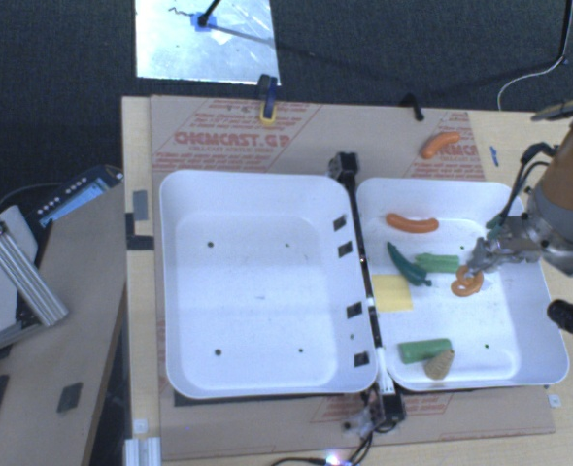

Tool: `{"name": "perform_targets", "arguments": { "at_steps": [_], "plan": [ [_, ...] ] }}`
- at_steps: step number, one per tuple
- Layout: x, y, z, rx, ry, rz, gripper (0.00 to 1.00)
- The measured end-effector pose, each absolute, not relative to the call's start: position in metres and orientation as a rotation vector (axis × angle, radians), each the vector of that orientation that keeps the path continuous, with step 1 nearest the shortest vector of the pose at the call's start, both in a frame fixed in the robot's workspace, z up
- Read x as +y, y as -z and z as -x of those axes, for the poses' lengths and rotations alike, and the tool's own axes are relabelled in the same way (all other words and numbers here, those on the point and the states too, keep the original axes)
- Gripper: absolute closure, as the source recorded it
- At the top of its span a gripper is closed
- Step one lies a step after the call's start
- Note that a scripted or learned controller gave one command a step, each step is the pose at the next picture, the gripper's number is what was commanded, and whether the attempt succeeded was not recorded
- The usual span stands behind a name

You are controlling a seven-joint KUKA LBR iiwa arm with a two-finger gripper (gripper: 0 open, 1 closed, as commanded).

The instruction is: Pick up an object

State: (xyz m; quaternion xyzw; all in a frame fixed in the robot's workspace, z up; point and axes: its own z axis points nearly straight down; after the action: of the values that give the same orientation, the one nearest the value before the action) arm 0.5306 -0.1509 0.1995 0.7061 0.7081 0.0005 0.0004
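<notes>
Descent is the step in hand: my gripper [483, 260] hangs in the right bin [549, 357], just over the orange ring [466, 283]; how it is set I cannot tell. Next I'd lower squarely onto the ring and close.

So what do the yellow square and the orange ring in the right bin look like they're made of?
Yellow square: flat, matte, soft-edged, probably foam or sponge, possibly felt. Orange ring: smooth with a slight sheen, likely moulded plastic or rubber; too small to tell which.
</notes>
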Motion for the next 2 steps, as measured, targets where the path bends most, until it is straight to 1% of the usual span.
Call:
{"name": "perform_targets", "arguments": {
  "at_steps": [1,2],
  "plan": [
    [-0.099,-0.089,-0.582,2.234,0.002,-2.218,0.0],
    [-0.103,-0.104,-0.585,2.224,-0.003,-2.216,1.0]
  ]
}}
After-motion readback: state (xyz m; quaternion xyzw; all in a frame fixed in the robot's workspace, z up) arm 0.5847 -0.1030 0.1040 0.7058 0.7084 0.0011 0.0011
